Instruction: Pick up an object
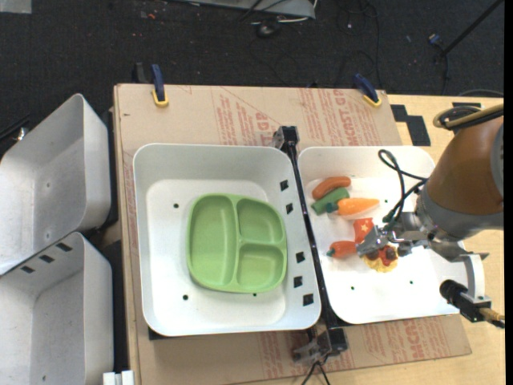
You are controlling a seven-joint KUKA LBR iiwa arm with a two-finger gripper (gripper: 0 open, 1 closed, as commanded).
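Camera view: tool low over toy food in right bin

Tool [377,245] is hovering among toy food [353,207] lying in the right bin [417,307]; I cannot tell its state. A green divided plate [238,243] is sitting in the left bin [160,215].

- My bins [152,215] look like smooth white plastic.
- The green divided plate [237,244] is matt plastic.
- The bench board [216,111] is rough brown cardboard.

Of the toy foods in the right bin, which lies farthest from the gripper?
The reddish-brown sausage, at the top of the cluster, above the green-stemmed carrot; the gripper is down among the lower red and yellow pieces.
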